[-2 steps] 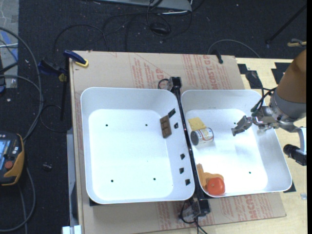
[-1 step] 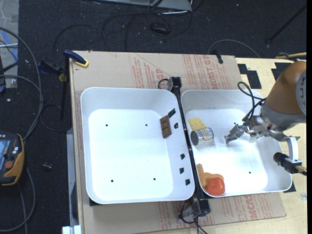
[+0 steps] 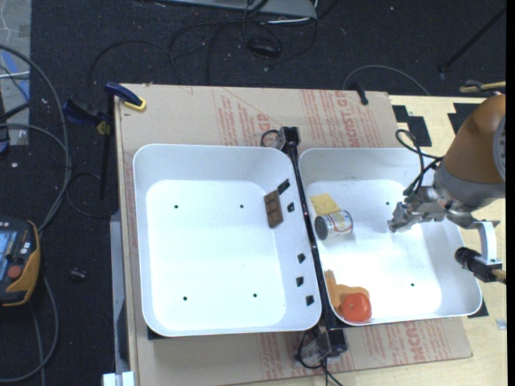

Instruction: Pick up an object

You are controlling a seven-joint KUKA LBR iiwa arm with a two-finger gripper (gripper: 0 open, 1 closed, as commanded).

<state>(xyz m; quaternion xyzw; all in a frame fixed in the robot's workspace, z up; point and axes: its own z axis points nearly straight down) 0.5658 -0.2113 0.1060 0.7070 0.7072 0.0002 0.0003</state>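
Fingers [image 3: 400, 219]: low over the right bin's floor, right of the can; how far apart they stand cannot be told, nothing visibly between them.
Can [image 3: 334, 224]: silver, lying on its side in the right bin [image 3: 451, 296].
Yellow piece [image 3: 325, 203]: touching the can, behind it.
Red ball [image 3: 356, 305]: well in front of the can.
Brown block [image 3: 274, 210]: left of the can, in the left bin [image 3: 153, 240].
Tabletop [image 3: 209, 107]: cardboard-covered.

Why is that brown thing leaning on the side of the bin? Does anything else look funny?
The brown block rests tilted against the left bin's right wall instead of lying flat. In the right bin, the can lies on its side. Nothing looks spilled or broken.
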